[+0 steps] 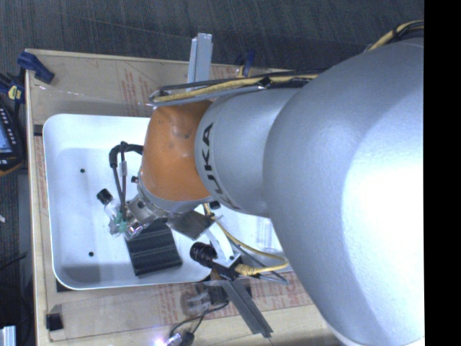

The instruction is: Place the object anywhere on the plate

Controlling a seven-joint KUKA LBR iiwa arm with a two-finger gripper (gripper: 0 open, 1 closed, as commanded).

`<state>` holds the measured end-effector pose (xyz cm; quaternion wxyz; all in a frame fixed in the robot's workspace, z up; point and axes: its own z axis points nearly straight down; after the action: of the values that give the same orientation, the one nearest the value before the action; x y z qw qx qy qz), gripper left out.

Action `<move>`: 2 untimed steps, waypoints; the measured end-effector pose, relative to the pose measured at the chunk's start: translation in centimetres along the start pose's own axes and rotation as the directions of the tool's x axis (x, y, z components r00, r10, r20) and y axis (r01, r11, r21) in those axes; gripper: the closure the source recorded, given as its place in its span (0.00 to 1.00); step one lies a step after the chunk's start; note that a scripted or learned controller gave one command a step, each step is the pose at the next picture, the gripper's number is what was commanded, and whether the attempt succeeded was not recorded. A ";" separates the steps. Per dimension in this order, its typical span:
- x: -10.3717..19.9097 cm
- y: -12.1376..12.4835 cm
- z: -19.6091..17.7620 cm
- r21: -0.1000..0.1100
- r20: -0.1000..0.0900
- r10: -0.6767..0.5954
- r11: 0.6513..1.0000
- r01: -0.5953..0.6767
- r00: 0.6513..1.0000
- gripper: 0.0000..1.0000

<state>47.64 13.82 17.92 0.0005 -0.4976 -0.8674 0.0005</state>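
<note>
My gripper [117, 220] hangs low over the middle of the left white bin [61, 193], under the orange band of the arm [173, 157]. A small greenish, partly clear thing [115, 226] shows right at its tip; I cannot tell whether it is held or lying on the bin floor. A small black piece [104, 195] sits just up and left of the tip. A black ribbed block [153, 248] lies close under the wrist, towards the bin's front wall. The arm hides most of the bench.
The big grey arm [324, 179] covers the right bin and the right half of the left bin. Two small dark dots [82, 170] mark the left bin's floor. Blue clamps [36, 67] sit at the bench's back left corner.
</note>
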 end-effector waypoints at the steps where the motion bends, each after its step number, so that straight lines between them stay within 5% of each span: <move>1: 3.0 1.5 8.9 0.005 0.000 0.355 0.935 -0.355 0.935 1.00; 2: -8.5 -0.7 -1.2 0.001 -0.001 0.471 0.882 -0.471 0.882 1.00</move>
<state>51.35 6.13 19.15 0.0013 -0.6934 -0.7206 0.0005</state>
